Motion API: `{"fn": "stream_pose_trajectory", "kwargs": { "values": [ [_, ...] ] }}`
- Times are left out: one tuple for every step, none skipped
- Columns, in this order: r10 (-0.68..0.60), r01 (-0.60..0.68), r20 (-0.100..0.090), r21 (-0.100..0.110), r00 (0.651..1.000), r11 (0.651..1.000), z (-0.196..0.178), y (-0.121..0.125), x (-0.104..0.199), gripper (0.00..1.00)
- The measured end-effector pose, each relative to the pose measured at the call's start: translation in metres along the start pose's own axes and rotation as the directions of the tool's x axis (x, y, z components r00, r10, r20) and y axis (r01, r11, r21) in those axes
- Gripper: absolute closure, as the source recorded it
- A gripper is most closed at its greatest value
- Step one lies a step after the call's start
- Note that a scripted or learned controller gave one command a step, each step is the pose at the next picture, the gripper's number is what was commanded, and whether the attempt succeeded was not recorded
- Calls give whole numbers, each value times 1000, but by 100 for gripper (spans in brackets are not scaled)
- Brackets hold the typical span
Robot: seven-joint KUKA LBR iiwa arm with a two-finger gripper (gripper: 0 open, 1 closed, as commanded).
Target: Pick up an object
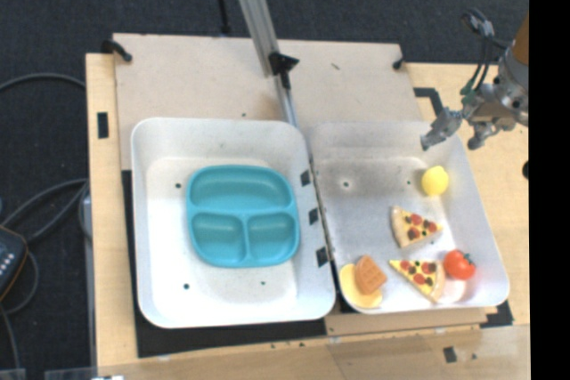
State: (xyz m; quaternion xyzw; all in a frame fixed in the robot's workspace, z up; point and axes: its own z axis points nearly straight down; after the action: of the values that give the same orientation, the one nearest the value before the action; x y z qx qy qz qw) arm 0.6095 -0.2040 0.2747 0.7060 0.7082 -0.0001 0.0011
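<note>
My gripper [459, 131] hangs over the back right corner of the right bin [356, 191], its two fingers spread apart with nothing between them. Just below and to the left of it lies a yellow ball [435, 181]. Further forward in the same bin are a pizza slice [412, 227], a second pizza slice [422, 275], a red tomato [459, 264] and an orange toast-like piece on a yellow disc [367, 278].
The left bin [160, 191] holds a teal divided plate [241, 214]. A slanted metal pole [254, 4] rises from the back between the bins. Cables run along the floor at the left.
</note>
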Motion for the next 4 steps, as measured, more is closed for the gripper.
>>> {"fn": "stream_pose_trajectory", "kwargs": {
  "values": [
    [-1, 1, 1, 0, 1000, 1000, 0, 0, 0, 0],
    [2, -2, 0, 4, 1000, 1000, 42, 2, -1, 0],
    [4, -4, 0, 4, 1000, 1000, 84, 0, -2, 0],
    [3, -3, -1, 6, 1000, 1000, 140, -11, -1, 0]
  ]
}}
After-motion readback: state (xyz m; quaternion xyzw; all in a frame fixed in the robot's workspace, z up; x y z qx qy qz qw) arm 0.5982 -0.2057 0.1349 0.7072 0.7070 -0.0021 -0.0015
